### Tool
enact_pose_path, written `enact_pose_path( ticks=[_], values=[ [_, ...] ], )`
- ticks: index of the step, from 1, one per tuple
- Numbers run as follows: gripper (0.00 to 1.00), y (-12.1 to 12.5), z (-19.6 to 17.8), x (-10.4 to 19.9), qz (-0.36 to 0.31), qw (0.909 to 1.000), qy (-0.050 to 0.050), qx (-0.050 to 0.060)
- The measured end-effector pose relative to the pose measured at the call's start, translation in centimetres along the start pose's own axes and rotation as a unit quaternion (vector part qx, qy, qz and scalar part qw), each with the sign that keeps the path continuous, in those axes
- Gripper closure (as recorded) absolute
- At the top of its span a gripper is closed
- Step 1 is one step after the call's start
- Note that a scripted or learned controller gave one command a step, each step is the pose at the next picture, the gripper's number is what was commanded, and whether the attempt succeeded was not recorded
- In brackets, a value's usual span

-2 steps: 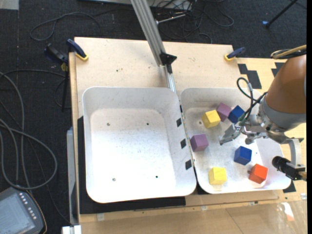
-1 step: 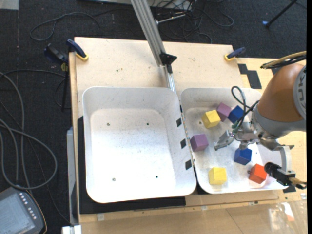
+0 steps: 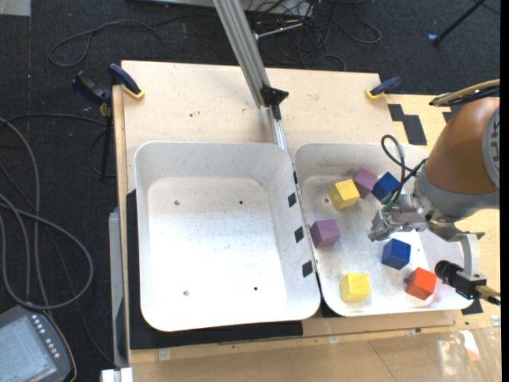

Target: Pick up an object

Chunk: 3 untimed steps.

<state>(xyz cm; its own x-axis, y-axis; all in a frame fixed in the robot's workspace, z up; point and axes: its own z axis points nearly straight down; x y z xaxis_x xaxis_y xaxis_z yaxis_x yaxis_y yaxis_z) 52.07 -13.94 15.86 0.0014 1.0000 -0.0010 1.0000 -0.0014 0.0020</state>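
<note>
Closest to me in the right bin sat a yellow block and an orange block. Just past them a blue block lay at about five o'clock from the gripper. The gripper hung low over the bin, and I could not tell how its tip was set or if it had anything. It looked like the reaching step. Next it would need to drop squarely on one block. Farther off sat purple block and another yellow one.
</note>
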Motion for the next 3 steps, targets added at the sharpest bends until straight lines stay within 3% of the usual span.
enact_pose_path(
  ticks=[2, 3],
  values=[
    [1.0, -0.2, -10.4, -0.8, -0.002, 1.0, -0.001, -0.003],
    [1.0, -0.9, -9.3, 5.1, -0.005, 1.0, 0.002, 0.002]
  ],
)
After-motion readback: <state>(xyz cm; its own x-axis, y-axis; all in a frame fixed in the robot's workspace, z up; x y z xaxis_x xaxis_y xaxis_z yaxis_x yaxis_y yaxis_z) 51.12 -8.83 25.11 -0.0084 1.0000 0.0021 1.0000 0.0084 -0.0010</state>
